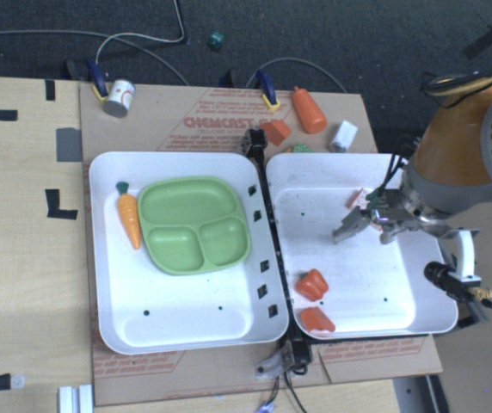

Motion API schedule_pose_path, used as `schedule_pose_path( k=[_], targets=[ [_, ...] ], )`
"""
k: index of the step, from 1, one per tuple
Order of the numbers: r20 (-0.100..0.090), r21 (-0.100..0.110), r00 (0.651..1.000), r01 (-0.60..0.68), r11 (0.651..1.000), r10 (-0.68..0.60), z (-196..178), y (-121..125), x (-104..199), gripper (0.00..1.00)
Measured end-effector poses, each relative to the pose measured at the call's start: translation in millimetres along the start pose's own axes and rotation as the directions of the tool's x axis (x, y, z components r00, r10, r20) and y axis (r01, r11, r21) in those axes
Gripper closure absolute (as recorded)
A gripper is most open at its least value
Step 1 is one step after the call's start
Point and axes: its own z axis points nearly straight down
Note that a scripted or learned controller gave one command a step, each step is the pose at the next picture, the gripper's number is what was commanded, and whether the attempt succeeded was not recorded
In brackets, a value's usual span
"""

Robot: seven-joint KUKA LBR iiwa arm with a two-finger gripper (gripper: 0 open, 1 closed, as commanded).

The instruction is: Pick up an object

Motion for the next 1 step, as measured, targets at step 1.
schedule_pose_path(
  k=[1],
  targets=[
    [0.000, 0.000, 1.000, 0.001, 1.000, -0.001, 12.6, -6.6, 52.9, 0.00]
  ],
)
